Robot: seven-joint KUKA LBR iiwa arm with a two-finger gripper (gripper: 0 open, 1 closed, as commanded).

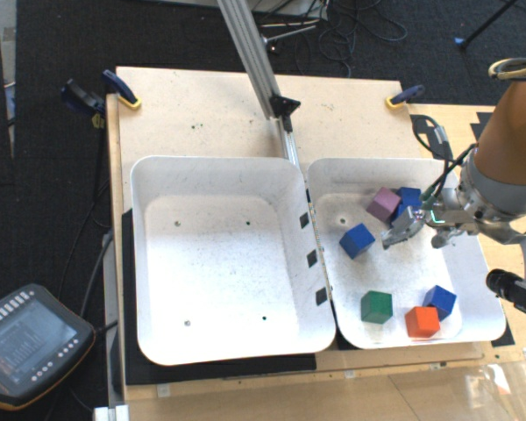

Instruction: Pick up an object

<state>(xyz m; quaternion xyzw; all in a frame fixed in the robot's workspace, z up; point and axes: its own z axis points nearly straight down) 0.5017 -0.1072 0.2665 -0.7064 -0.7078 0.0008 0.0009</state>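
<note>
pale surface (210,103) with two white bins | right bin (473,274) holds small blocks | hand (404,227) low beside purple block (385,204), its grip state unclear | block looks light, rigid, smooth: pinch across flat opposite faces

At the right edge of the frame, a robot arm (508,160) with a broad orange band above a grey wrist. Thin black cables loop alongside. Its small gripper (405,228) is dark grey metal.
</note>
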